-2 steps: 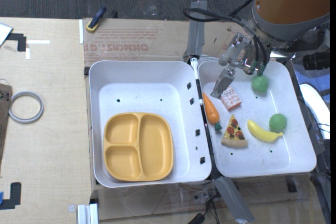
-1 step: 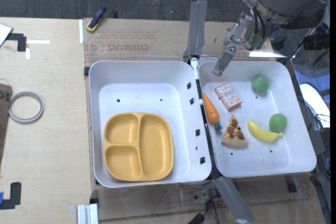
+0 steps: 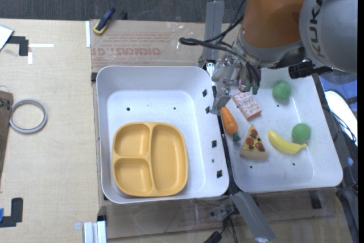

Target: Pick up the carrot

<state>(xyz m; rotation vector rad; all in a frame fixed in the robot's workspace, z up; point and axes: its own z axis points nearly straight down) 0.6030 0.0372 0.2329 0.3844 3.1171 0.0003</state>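
Two white bins (image 3: 108,94) on a bench: gripper (image 3: 224,94), finger state indiscernible, hovers just beyond the carrot (image 3: 229,120); approach step, requiring descent astride it before closing.

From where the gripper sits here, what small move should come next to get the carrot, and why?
Probably a short drop straight down toward the carrot. The gripper hangs just above the carrot's upper end, at the right bin's left wall, and nothing sits between its fingers. The pink packet lies close beside, so the descent should stay tight.
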